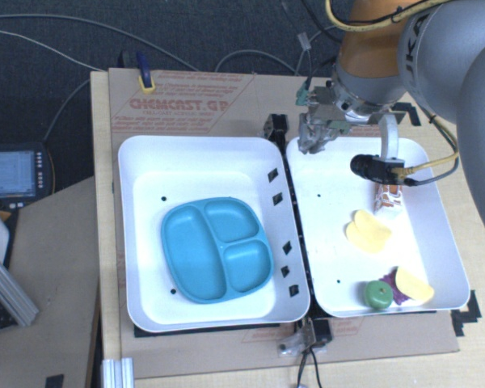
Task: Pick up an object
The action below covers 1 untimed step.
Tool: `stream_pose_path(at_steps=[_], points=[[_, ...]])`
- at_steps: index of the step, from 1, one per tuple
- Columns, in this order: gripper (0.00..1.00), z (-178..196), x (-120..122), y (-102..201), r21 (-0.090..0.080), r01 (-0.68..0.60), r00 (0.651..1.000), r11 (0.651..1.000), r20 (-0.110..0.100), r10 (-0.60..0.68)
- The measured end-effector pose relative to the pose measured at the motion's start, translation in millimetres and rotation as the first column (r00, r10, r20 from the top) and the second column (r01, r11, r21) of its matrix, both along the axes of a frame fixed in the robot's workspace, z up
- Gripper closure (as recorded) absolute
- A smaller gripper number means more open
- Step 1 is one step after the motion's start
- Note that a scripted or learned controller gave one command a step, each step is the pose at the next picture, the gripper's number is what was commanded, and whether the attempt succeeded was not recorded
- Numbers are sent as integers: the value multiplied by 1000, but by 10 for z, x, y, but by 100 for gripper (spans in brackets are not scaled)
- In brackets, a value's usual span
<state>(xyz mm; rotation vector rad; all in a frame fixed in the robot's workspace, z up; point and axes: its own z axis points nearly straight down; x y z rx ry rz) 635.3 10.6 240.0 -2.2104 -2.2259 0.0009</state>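
Camera view: desk (105, 217) w/ 2 white bins side by side. Left bin (137, 217) holds 1 blue divided plate (217, 249), 3 compartments, lying flat near bin centre. Right bin (323, 217) holds 4 small items: 1 pale yellow piece (368, 231) at about centre, 1 green round item (379, 294) at 6 o'clock, 1 yellow wedge (414, 284) just beside it toward 5 o'clock w/ a purple bit between them, 1 small red-white packet (388, 197) at 1 o'clock. Claw (313, 140) sits over right bin's 11 o'clock corner, nothing seen in it; can't tell if it's released or clenched. 1 arm (420, 31), grey w/ orange band, at 1 o'clock.
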Motion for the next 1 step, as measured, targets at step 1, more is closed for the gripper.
stream_pose_path(at_steps=[1], points=[[100, -130, -25, 537, 0, 1, 1000, 1000, -1, -1]])
